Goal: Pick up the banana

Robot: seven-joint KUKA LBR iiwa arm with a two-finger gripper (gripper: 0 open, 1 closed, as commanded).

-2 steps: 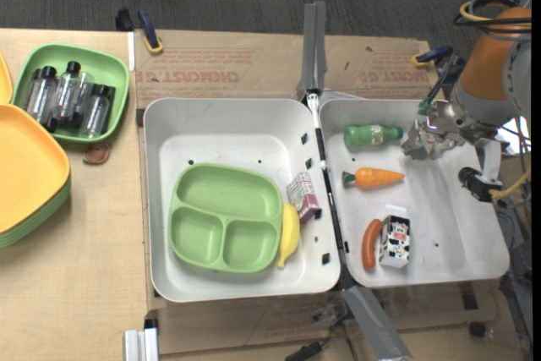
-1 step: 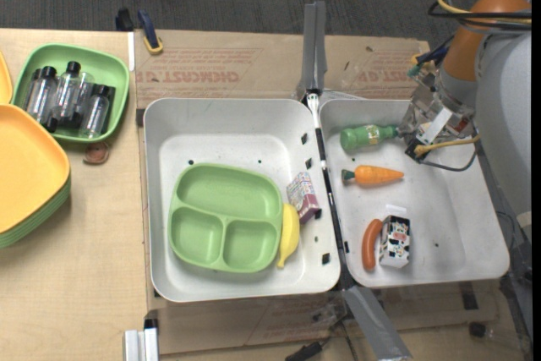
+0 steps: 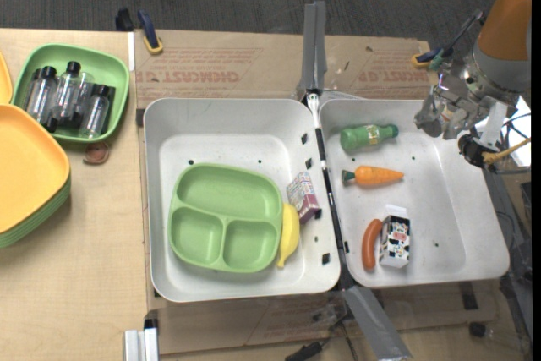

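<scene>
**binwatcher:** So the tool (image 3: 441,116) is hanging over the upper right corner of the right bin (image 3: 473,266), with the grey arm (image 3: 507,30) and its orange band coming in from the right. Honestly I can't tell how wide it's standing (it's a dark blur of metal and cables from this angle), and nothing is showing up gripped in it.

**kuka_fan:** What's sitting nearest to it?

**binwatcher:** A green bottle (image 3: 368,135) is lying on its side just to the left of the tool, near the top of that bin. Below it a carrot (image 3: 374,176) is lying flat too. Further down, a red sausage (image 3: 370,244) is resting right beside a little black-and-white carton (image 3: 395,241).

**kuka_fan:** And the banana?

**binwatcher:** The banana (image 3: 289,235) is lying in the left bin (image 3: 161,207), well apart from the tool. It's pressing up against the right edge of a green divided plate (image 3: 225,218), with a small pinkish packet (image 3: 304,195) touching its upper end.

**kuka_fan:** Anything going on outside the bins?

**binwatcher:** Off to the left on the surface (image 3: 76,283), a green tray (image 3: 71,92) is holding some small dark-capped bottles, and a stack of orange plates (image 3: 30,173) is sitting at the edge.
</scene>
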